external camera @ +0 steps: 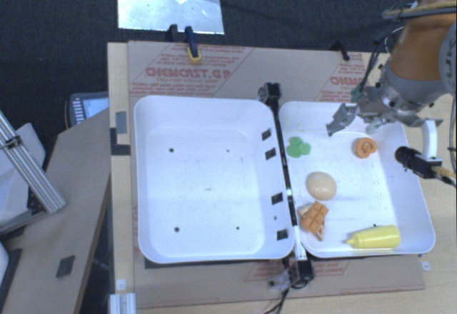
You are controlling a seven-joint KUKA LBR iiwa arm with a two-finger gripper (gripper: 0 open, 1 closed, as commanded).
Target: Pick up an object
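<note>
the gripper [343, 120], its state impossible to tell, is seen above the right bin [410, 191]; the egg-like object [321, 185], judged smooth and light, is best pinched across its middle.

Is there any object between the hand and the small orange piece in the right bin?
Nothing visible. The hand hangs over bare bin floor up-left of the orange piece; the green piece lies aside.
</note>
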